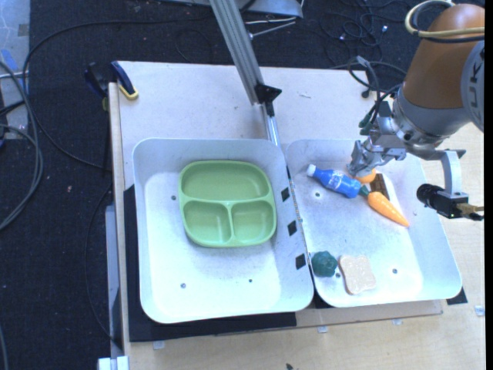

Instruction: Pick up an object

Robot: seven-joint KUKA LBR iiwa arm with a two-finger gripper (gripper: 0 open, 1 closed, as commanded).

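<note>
In the right bin (431,237) lie a blue bottle with a white cap (336,180), an orange carrot (387,208), a dark green lump (324,264) and a tan sponge-like block (357,274). My gripper (364,166) hangs over the far part of this bin, just above the bottle's right end and the carrot's green top. A small dark piece (377,182) lies beside the carrot's top. Nothing shows between the fingers.
The left bin (154,284) holds a light green divided tray (228,203). A slanted metal pole (240,45) rises behind the bins. Cables and a blue-yellow clamp (123,82) lie at the bench's far edge.
</note>
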